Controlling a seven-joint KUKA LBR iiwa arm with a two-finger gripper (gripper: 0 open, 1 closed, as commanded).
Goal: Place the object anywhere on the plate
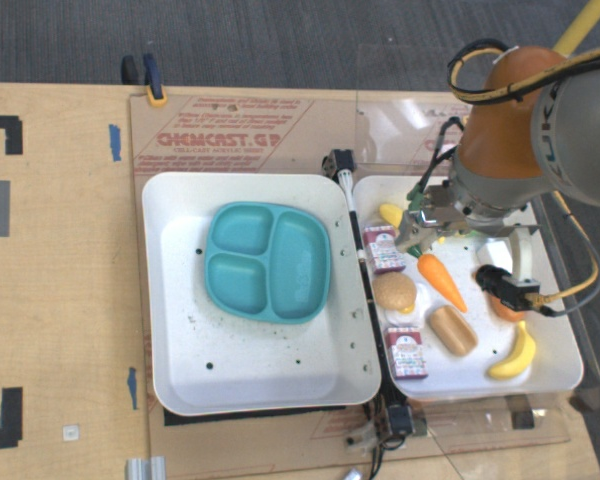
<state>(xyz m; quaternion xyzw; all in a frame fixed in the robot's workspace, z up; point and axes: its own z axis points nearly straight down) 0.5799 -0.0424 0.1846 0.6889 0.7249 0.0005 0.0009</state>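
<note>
While the fingers' [417,230] state is hidden, two cartons [383,249] [407,353], one carrot [442,279], one banana [514,356] show.

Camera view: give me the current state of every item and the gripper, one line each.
Plate: teal, three compartments, lies flat in the left bin.
Carrot: lying in the right bin, below the gripper.
Banana: lying by the right bin's near corner.
Bread roll: resting by the divider.
Hot dog bun: lying flat.
Two cartons: lying flat by the divider.
Gripper: over the right bin, holding nothing visible.
</note>
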